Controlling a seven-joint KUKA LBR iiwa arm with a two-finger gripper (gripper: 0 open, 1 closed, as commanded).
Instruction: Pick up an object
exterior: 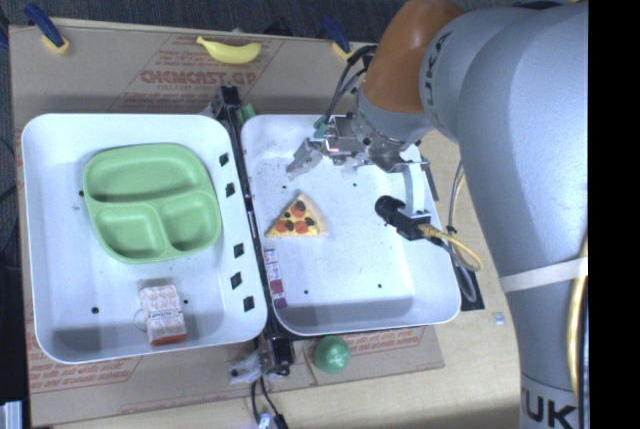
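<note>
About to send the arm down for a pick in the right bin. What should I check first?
1. Target: pizza slice lies flat in the right bin, nothing on it: ok.
2. Alignment: not ok, the gripper hovers nearer the bin's far wall than the slice.
3. Room around the slice: not ok, one corner lies close to the wall beside the left bin.
4. Height of the gripper above the bin floor: cannot tell.
5. Clutter: green divided tray and small carton sit apart in the left bin: ok.

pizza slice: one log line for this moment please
pizza slice lying in right bin | end effector close by, apart | not held
</note>
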